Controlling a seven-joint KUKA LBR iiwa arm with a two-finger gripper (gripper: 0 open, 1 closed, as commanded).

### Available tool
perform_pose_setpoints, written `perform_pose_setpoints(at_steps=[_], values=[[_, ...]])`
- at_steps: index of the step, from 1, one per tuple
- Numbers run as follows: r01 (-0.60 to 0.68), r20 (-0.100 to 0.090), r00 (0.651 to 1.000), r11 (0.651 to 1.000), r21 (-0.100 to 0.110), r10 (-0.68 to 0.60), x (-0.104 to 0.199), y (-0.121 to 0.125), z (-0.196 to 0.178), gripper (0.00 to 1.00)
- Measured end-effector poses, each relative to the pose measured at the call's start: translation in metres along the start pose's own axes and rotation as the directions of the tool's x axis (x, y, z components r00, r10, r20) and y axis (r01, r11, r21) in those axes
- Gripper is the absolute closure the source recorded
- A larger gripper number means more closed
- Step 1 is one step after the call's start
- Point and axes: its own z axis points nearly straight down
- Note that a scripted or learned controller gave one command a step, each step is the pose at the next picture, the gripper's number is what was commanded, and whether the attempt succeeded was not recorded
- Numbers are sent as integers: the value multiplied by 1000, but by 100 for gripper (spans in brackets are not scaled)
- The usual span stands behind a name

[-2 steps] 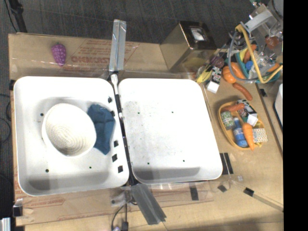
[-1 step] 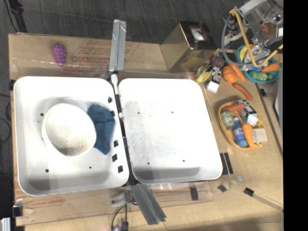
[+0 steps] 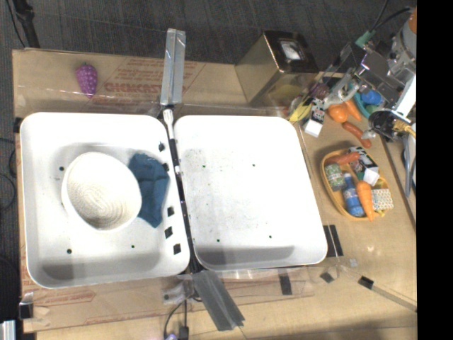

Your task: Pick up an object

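The left bin (image 3: pixel 42 261) carries a cream woven hat (image 3: pixel 102 190) at its centre, with a blue cloth (image 3: pixel 151 186) touching the hat's right side, by the bin's right wall. Of the gripper, position and opening: cannot tell.

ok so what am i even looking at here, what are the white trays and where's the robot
This is one camera fixed above a workbench, looking down at a slant. The two white trays are shallow bins side by side. The left bin holds a round cream hat with a blue cloth lying against its right side. The right bin sits beside it. Part of the robot arm shows at the top right; its job is to pick something up. Also on the bench: a purple toy at top left, a brown box, and a yellow basket of small toys on the right.
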Motion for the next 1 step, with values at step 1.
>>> perform_pose_setpoints(at_steps=[1], values=[[-66, 0, 998, 998, -1, 66, 46, 36, -22, 0]])
